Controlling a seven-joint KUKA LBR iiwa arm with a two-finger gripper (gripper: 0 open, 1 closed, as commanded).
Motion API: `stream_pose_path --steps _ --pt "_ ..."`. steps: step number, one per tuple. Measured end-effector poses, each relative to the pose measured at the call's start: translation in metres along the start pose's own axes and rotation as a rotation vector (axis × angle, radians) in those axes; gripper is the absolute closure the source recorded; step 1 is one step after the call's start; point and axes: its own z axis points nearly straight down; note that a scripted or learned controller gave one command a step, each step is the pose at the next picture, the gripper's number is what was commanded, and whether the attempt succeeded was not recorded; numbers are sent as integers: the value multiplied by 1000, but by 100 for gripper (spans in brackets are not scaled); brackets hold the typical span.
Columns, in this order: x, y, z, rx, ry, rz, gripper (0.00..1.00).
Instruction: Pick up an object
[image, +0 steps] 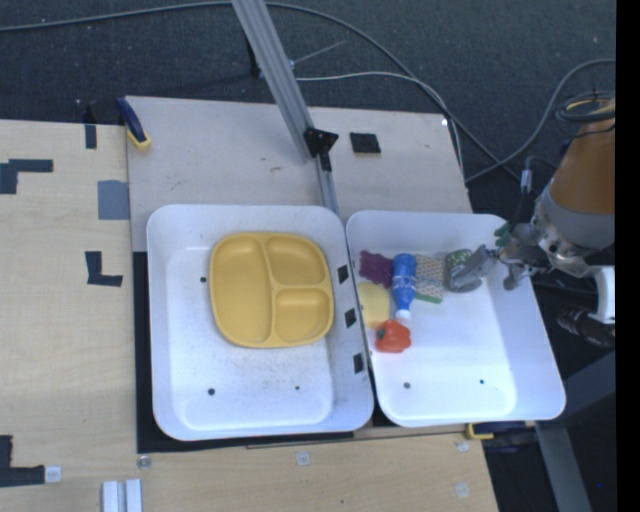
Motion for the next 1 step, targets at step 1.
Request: stream_pose_path --steps 1 --pt "2 -4 58 -1 0 -1 0"
